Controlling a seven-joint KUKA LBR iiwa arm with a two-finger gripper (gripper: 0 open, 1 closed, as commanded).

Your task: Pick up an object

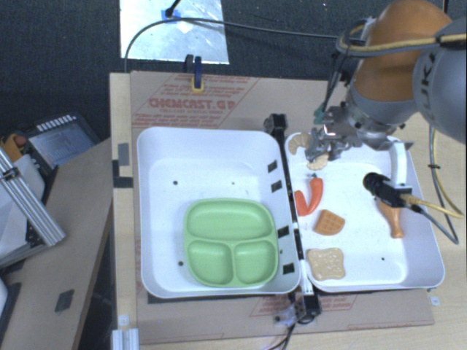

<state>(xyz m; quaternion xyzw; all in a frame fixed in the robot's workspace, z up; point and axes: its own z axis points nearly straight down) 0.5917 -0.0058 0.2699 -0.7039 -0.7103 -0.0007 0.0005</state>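
Gripper (pixel 319 152) low over far-left corner of right bin (pixel 416 268); finger state cannot be told, nothing seen held.
Small tan piece (pixel 317 165) directly beneath; red pepper (pixel 311 195) just nearer camera, long axis roughly along the divider; waffle (pixel 329 223) and toast (pixel 326 263) beyond. Left bin (pixel 157 195) with green tray (pixel 230 240) well apart. Flat white floor, adequate clearance.

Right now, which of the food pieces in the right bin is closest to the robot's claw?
The pale round piece at the bin's far end, just under the gripper. The red pepper, waffle and toast lie farther off.
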